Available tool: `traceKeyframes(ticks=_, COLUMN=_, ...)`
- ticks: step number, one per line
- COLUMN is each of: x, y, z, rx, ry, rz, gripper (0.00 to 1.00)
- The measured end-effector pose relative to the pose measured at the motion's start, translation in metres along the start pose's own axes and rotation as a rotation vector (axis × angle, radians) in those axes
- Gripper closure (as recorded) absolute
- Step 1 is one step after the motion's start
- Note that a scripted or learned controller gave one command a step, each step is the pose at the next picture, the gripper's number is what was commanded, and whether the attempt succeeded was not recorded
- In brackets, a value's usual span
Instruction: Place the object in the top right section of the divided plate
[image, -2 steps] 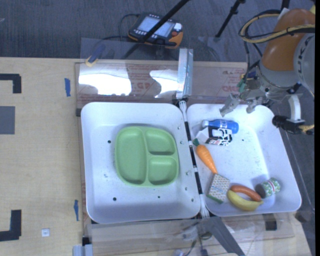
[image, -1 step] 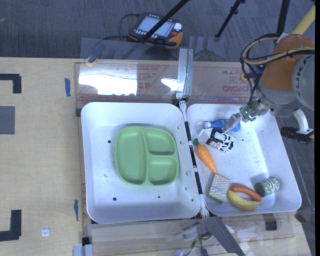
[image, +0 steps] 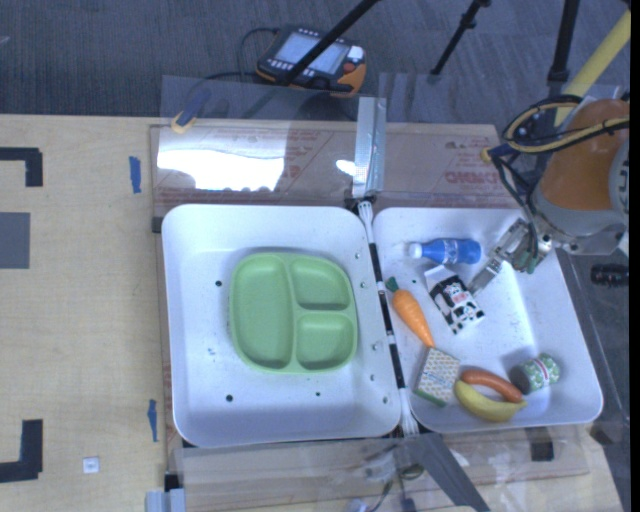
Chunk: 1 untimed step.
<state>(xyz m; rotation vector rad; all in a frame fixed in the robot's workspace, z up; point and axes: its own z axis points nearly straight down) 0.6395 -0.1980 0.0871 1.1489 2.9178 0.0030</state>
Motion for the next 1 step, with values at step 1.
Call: traceKeyframes(ticks=1, x=-0.0209, y=-0.0132, z=-0.0154, rx=0.0, ry=-0.001, rz=0.225, gripper=0.0)
